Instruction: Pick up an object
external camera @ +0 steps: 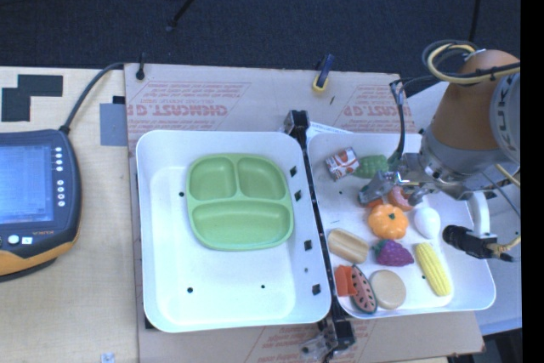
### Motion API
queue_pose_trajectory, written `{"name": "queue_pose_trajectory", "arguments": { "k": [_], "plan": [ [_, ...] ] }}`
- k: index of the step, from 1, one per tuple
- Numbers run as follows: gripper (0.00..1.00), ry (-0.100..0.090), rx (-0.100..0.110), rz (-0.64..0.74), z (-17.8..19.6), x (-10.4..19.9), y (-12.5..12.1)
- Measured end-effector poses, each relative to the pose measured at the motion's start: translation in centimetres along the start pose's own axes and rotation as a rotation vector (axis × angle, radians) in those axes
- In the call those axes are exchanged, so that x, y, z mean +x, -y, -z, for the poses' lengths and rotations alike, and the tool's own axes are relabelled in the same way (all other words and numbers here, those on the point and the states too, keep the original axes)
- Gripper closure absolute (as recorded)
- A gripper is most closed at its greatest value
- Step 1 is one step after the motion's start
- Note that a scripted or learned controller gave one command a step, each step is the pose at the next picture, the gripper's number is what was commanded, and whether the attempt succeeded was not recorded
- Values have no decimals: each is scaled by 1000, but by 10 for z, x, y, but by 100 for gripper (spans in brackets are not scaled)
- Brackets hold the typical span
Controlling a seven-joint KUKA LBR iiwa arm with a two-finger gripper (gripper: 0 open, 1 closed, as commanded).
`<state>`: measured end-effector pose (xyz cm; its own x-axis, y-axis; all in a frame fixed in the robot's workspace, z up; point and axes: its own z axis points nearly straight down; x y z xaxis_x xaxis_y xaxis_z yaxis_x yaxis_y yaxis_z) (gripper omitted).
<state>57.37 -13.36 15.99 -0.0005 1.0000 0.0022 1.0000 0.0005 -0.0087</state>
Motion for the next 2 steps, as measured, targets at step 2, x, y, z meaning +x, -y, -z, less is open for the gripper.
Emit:
{"name": "queue_pose_trajectory", "arguments": {
  "k": [2],
  "plan": [
    [0,0,-3,-1,-74,-2,1]
  ]
}}
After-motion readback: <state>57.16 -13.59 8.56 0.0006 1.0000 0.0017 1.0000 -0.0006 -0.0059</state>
